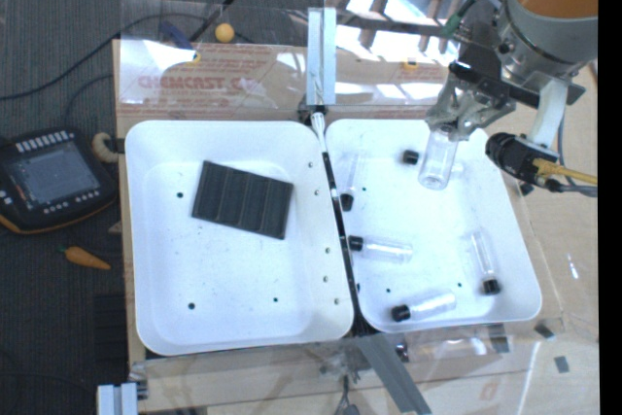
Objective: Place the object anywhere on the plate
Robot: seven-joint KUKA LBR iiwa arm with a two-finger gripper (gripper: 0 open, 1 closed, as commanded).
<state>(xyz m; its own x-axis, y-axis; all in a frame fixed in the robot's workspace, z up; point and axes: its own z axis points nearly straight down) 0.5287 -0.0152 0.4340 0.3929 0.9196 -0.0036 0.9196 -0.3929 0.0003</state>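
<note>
Clear vial (436, 160): hangs upright over the right bin's (515, 238) far part, its top gripped between the fingers.
Gripper (455, 123): fingers closed on the vial's upper end; grey arm with orange band above.
Plate (242, 199): dark, ribbed, rectangular, flat in the left bin (155, 306), well apart from the vial.
Other vials: four black-capped ones lie in the right bin, one (381, 249) near the divider, one (424, 305) at the near edge.
Counter surroundings: black handheld pendant (44, 178) left of the bins.

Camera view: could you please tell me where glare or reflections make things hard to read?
In the camera view, bright reflections streak the clear upright panel behind the bins, washing out its red lettering; the transparent plastic vials nearly vanish against the glossy white right bin; the dark ribbed rectangular plate reads crisply.
</note>
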